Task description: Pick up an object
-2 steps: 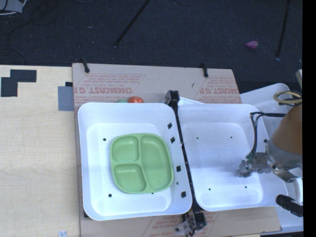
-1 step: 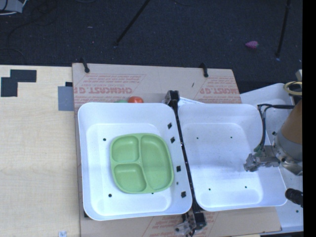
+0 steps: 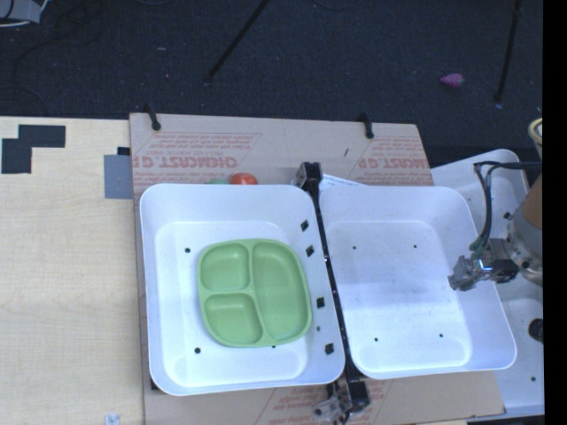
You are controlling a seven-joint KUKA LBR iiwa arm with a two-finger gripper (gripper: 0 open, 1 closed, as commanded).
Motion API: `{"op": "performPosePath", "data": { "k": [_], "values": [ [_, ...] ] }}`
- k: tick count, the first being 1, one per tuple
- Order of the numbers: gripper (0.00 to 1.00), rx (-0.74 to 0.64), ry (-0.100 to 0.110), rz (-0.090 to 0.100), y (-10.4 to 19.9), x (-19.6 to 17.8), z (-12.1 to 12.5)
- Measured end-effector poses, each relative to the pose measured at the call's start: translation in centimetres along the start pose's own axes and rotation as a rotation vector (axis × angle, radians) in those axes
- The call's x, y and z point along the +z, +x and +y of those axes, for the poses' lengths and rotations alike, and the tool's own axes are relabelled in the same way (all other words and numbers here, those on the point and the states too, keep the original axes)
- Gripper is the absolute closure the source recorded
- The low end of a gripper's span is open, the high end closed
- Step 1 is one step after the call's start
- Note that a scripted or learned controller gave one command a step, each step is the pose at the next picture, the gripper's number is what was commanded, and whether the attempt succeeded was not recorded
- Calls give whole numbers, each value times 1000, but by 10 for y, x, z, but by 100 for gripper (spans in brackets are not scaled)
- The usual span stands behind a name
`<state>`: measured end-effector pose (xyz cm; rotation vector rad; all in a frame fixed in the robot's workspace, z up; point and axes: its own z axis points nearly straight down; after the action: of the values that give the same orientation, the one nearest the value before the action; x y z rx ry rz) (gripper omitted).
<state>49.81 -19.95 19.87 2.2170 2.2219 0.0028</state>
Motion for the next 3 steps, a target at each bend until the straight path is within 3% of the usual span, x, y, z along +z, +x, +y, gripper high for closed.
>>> {"op": "performPosePath", "data": {
  "k": [1,3],
  "values": [
    [100,0,0,0,6,-47,7],
    [100,-1,8,4,114,-42,-8]
  ]
}}
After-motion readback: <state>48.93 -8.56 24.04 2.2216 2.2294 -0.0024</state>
